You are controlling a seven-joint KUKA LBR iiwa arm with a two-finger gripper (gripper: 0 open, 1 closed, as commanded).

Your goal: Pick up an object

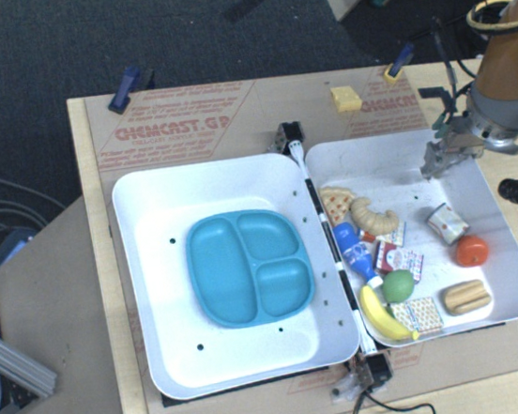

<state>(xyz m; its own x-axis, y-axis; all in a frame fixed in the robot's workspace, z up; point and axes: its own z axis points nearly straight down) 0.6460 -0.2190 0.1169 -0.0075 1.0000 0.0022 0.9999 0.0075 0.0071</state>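
Note:
The right bin [395,160] holds several small items. Along its left side lie a waffle-like biscuit [337,205], a tan pastry [377,217], a blue bottle [349,241] and red-and-white packets [391,257]. Nearer the front are a green lime [398,285], a banana [382,316] and a cracker [423,314]. On the right side sit a bread roll [466,297], a red tomato [472,251] and a small grey-white box [446,221]. My gripper [438,161] hangs over the bin's far right part, above and beyond the small box, with nothing visibly in it.
The left bin [148,225] holds a blue divided plate [250,267]. A yellow block [346,98] lies on the bench behind the right bin. Blue clamps [130,88] [398,65] grip the bench's far edge. The arm [507,74] enters from the right.

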